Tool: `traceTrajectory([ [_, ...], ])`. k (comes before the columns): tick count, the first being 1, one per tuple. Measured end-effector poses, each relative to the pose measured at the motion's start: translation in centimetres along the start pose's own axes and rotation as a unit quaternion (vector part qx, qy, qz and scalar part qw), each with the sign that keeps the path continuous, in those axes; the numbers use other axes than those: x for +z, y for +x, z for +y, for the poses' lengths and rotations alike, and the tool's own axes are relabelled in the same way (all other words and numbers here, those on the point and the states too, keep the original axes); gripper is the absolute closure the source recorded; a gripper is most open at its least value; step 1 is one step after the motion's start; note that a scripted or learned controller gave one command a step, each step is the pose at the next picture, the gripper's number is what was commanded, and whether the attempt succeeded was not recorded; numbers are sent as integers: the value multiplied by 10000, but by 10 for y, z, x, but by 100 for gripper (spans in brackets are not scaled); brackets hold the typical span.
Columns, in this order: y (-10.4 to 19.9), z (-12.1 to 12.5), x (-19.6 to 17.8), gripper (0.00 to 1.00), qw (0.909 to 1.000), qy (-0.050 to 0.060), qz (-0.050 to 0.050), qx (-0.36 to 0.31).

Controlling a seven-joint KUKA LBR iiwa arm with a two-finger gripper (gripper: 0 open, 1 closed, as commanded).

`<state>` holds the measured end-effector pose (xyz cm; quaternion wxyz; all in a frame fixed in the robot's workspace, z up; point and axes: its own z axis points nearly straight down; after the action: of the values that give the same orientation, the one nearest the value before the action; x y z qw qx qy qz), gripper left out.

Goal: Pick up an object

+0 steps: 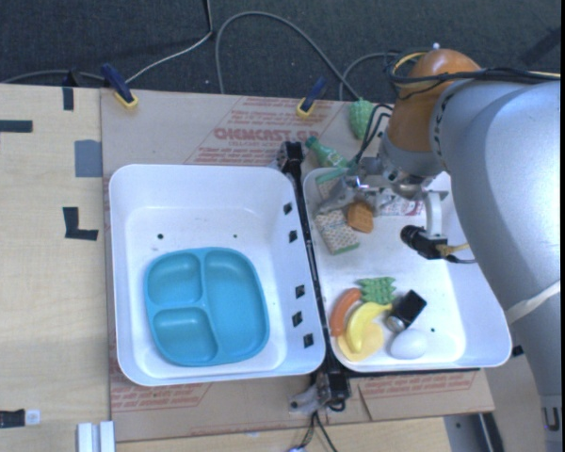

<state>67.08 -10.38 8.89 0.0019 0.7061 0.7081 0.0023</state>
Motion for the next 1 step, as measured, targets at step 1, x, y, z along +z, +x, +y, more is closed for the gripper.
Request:
traceTrajectory([
  [1, 2, 1, -12, 100, 10000, -3, 14, -10],
])
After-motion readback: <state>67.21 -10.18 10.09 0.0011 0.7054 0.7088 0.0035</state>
